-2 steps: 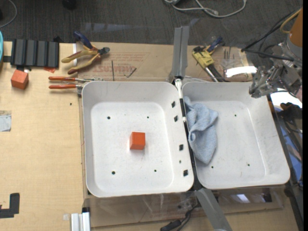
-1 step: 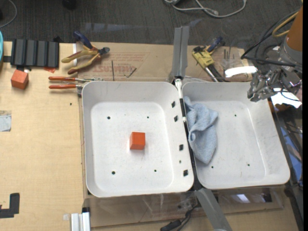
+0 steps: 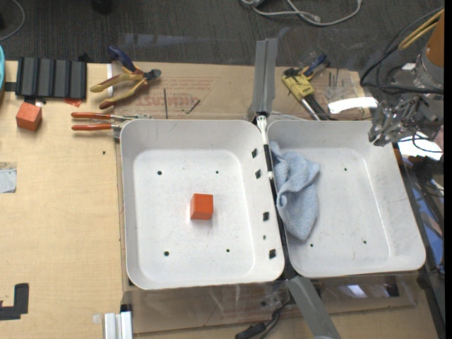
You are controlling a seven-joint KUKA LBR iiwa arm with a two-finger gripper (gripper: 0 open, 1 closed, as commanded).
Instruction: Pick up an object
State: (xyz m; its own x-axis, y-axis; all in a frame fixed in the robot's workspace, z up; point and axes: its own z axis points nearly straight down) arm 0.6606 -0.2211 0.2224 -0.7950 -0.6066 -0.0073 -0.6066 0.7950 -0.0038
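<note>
Nothing is picked yet: the orange cube lies untouched, far left of the gripper, whose opening cannot be told.

Left bin: one cube, near the middle, lying free of the walls. Right bin: one crumpled cloth, against its left wall. The bins stand side by side on the bench. Behind left bin: two pliers. Far left on bench: a second cube. Claw: above right bin's far right corner.
</note>
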